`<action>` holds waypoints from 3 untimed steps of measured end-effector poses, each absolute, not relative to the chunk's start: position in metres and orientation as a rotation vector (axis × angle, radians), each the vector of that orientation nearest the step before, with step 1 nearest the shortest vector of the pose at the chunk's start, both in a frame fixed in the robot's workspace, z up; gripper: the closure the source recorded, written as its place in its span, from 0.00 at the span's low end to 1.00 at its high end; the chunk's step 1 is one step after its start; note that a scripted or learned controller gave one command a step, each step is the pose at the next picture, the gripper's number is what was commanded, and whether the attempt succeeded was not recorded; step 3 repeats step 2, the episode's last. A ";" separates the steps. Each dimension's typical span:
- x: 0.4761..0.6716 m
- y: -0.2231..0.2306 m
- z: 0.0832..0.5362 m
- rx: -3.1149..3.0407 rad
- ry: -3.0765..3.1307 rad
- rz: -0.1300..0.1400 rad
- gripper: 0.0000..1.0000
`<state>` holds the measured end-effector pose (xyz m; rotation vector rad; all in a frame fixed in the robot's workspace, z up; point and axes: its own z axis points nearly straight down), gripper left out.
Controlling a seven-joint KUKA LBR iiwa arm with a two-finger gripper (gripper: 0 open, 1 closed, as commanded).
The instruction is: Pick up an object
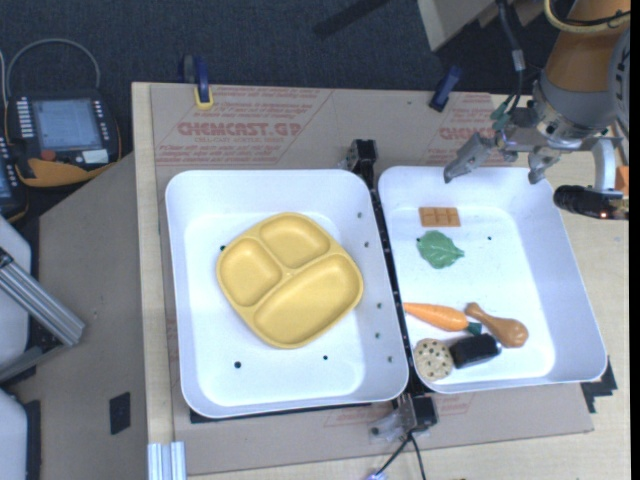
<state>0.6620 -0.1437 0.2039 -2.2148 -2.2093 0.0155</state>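
Cardboard sheet [300, 118] printed "CHEMCAST", open gripper [497, 161] above right bin [570, 268]

The arm [590, 38] at the frame's upper right is grey with a broad orange band above the wrist; a yellowish cable loops beside it; its tool [497, 160] carries two dark grey, splayed fingers [462, 163].

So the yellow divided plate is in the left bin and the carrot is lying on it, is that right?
Not quite. The camera view shows the yellow divided plate in the left bin, but the carrot lies in the right bin, beside the drumstick, apart from the plate.
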 end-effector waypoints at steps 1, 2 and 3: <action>0.665 -0.143 0.214 -2.221 -2.221 0.001 0.00; 0.665 -0.142 0.173 -2.219 -2.220 0.004 0.00; 0.665 -0.142 0.173 -2.219 -2.220 0.004 0.00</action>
